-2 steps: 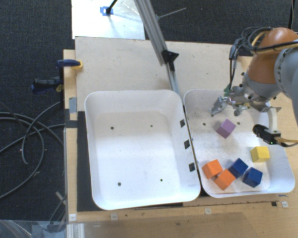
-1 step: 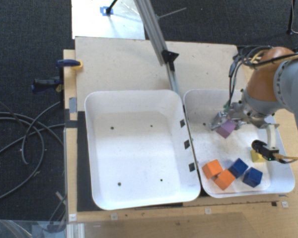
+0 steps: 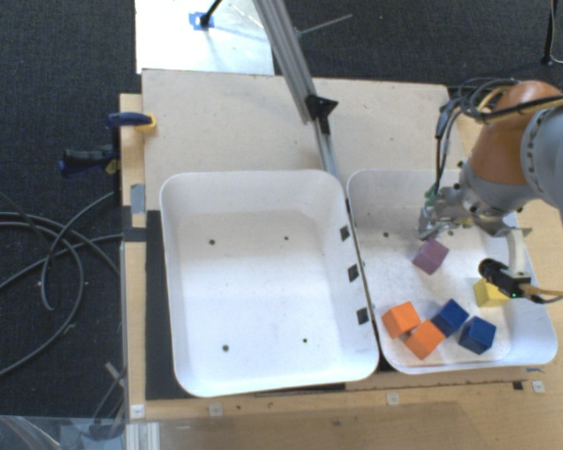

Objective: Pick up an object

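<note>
Nothing is lifted yet: the jaws [image 3: 438, 221] hang low in the right bin [image 3: 380, 204] just above the purple block [image 3: 431, 256], which lies on the bin floor, and I cannot tell whether they are apart or together

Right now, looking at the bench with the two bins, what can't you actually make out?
- Gripper: too small and dark in the camera view to tell whether it grips the purple block just below it.
- Yellow block: partly covered by a black fitting on the arm.
- Arm: cut off by the right edge.
- Right bin: its far right rim is hidden under the arm.
</note>
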`<state>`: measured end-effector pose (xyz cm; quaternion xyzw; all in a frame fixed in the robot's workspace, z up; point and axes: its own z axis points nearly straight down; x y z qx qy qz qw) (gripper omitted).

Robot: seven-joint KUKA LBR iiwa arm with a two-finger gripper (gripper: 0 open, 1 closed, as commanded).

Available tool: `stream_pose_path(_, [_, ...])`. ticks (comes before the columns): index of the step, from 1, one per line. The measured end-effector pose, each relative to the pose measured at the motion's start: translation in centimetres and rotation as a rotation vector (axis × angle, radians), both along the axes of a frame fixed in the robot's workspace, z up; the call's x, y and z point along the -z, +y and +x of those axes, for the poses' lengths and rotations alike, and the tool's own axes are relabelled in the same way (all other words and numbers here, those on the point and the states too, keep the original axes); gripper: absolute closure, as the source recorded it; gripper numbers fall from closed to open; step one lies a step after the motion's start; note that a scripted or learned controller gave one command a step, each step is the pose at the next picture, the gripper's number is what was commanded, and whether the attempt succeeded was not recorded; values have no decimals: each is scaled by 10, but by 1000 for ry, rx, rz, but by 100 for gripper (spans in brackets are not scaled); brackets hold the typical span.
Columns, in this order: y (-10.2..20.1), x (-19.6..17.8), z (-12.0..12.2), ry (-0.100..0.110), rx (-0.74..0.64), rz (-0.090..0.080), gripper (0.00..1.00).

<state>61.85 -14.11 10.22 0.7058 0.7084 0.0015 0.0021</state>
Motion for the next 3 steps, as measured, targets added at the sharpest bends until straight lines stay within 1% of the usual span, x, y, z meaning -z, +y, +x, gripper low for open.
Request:
stream_pose_path(1, [0, 0, 0, 0, 0, 0, 0])
stream_pose_path(2, [7, 13, -50, 9, 3, 1, 0])
stream_pose_path(3, [6, 1, -47, 0, 1, 0, 100])
